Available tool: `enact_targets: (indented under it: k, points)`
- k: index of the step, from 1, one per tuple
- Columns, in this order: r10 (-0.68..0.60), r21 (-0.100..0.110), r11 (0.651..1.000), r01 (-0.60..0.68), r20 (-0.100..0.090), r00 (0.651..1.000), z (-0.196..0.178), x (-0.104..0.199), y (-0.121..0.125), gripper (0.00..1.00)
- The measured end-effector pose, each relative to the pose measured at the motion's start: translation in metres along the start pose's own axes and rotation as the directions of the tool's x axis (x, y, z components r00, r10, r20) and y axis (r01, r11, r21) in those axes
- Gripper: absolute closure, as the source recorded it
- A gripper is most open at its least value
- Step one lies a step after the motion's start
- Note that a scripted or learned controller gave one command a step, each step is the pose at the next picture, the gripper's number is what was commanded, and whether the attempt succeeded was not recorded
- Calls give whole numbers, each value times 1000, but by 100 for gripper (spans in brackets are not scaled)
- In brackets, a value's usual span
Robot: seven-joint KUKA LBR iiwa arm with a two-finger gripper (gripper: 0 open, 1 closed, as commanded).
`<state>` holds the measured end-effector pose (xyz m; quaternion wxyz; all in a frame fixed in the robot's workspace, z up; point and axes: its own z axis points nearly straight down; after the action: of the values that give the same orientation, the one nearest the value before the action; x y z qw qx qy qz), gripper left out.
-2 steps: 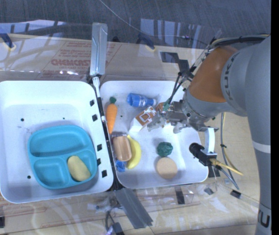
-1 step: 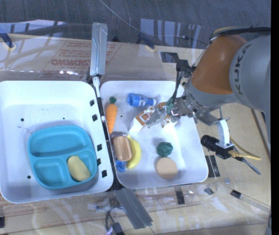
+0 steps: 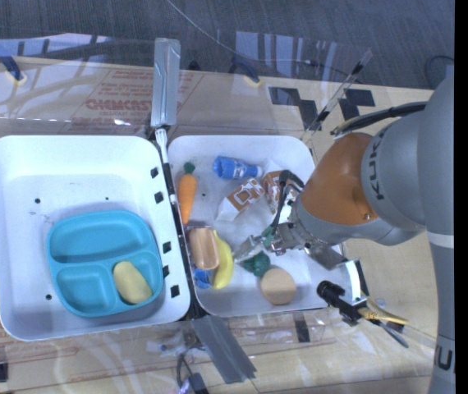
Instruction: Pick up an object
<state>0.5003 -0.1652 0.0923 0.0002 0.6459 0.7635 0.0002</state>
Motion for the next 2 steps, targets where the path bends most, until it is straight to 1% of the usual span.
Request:
enact_targets:
  k: [1,2]
  points:
    - [-712,1,702,712,-4,702,1,52,-7,0]
    - [-819,1,574,819,11,574,-159,-30,-12,0]
